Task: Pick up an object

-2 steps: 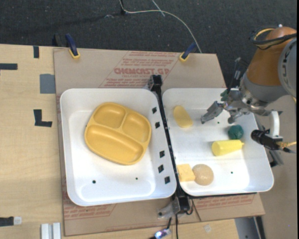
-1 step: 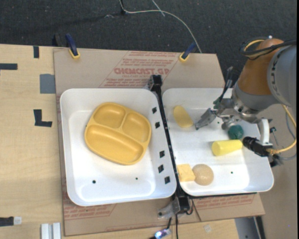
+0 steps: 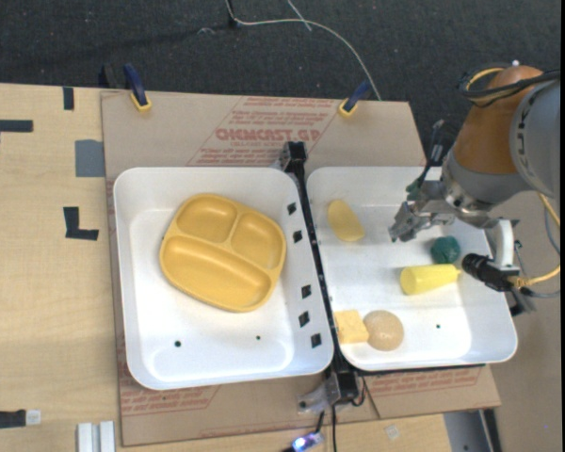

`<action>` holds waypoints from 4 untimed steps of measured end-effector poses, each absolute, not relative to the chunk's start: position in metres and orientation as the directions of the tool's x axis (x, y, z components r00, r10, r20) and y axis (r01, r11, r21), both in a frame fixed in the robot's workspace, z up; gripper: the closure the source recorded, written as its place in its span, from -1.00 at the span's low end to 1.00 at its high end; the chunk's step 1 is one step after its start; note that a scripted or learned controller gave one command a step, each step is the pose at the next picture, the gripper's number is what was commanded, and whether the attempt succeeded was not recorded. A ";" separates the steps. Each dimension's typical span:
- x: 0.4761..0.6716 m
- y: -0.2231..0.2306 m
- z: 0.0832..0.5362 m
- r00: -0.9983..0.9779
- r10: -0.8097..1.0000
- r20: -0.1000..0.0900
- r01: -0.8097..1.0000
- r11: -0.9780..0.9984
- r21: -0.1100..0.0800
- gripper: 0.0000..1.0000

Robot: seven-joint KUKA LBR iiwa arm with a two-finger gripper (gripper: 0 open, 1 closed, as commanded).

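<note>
The arm enters from the right edge of the view, and its pincer [image 3: 410, 226] hangs over the right bin [image 3: 471, 351], in the half of that bin nearer the far rim. The dark fingers point down and toward the divider between the bins. Whether they are spread or closed cannot be told from this angle, and nothing is seen held between them.

The right bin holds five candidates:
- A pale yellow oval piece [image 3: 346, 221] lies near the far-left corner of the bin, just beside the divider, its long axis running from far-left to near-right.
- A small teal object [image 3: 444, 249] lies near the right rim, just beside the wrist.
- A yellow cylinder [image 3: 428, 278] lies toward the right rim, its long axis roughly parallel to the near rim.
- A tan round object [image 3: 384, 330] lies near the near rim.
- A yellow square block [image 3: 350, 327] touches the round object on its left, close to the near-left corner.

The left bin [image 3: 132, 252] carries a yellow divided plate [image 3: 223, 250] in its middle.

Governing relation: the teal object lies nearest the pincer, toward the right rim and slightly nearer the near rim. The oval piece lies on the opposite side, toward the divider, clearly apart from the fingertips. Judged from this position, no grasp has been made, and a lateral shift followed by a descent would be required for either target.
</note>
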State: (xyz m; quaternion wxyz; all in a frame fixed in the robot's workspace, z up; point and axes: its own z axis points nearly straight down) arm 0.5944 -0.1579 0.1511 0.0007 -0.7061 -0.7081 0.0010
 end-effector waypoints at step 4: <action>0.602 -0.052 0.223 -0.006 1.000 0.001 1.000 0.006 -0.002 1.00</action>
